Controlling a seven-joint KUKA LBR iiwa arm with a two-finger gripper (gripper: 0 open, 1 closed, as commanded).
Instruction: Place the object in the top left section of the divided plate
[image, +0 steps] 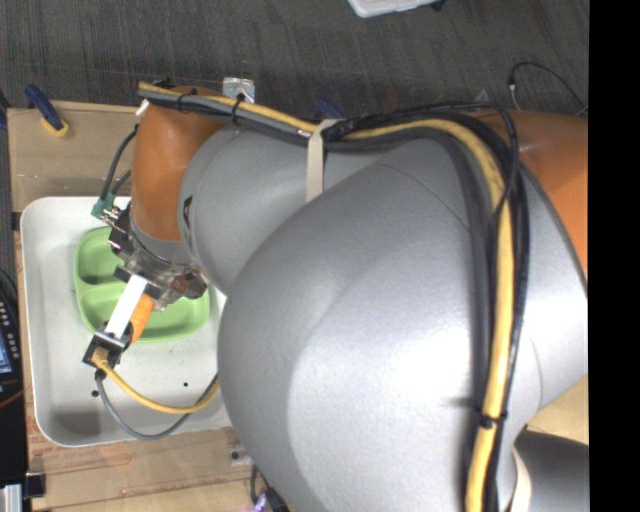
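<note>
Where the grey arm (400, 330) leaves room at the view's left, 1 white bin (45, 300) shows on the wooden table (70, 140); the arm reaches in from the right and covers most of the rest. 1 blue clamp (47, 108) sits at the table's top left corner. Green plate (92, 285) lies in the bin's upper half, near the bin's left wall; a raised ridge splits its visible part into sections; its right side is hidden under the wrist. Orange band (160, 170) sits above the wrist, over the bin's top edge. Pincer (165, 282) hangs over the plate's right part; open or closed: cannot tell, the wrist blocks it. 1 small orange object (143, 312) shows just left of the pincer, over the plate toward its lower edge, partly behind robot hardware; resting on the plate or lifted: cannot tell; held or not: cannot tell; which section: cannot tell. 2 dark specks (186, 383) mark the bin floor below the plate.
</note>
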